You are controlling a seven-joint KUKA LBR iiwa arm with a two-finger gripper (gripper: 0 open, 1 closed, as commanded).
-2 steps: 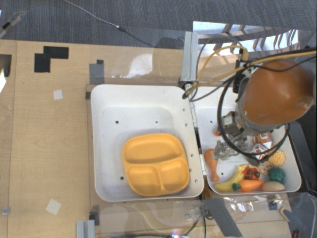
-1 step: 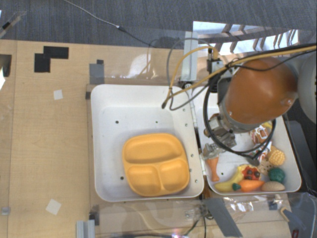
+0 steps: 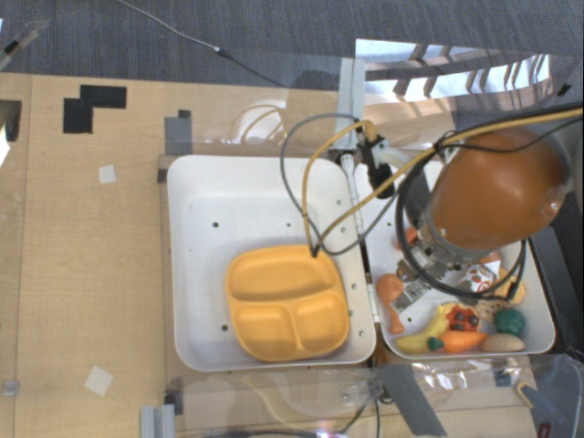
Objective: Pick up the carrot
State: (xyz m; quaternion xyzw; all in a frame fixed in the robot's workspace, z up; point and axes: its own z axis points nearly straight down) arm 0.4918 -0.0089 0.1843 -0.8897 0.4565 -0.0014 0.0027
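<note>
Robot arm hung over the right bin (image 3: 545, 336).
Hand state unclear; it should descend centred along the carrot (image 3: 462, 341).

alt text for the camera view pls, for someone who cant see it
Seen from above, a grey arm with an orange band reaches down into the right white bin, over a heap of toy food with a carrot and a banana along its near edge. The left white bin holds a yellow divided tray, and yellow and grey cables loop above it.
</note>
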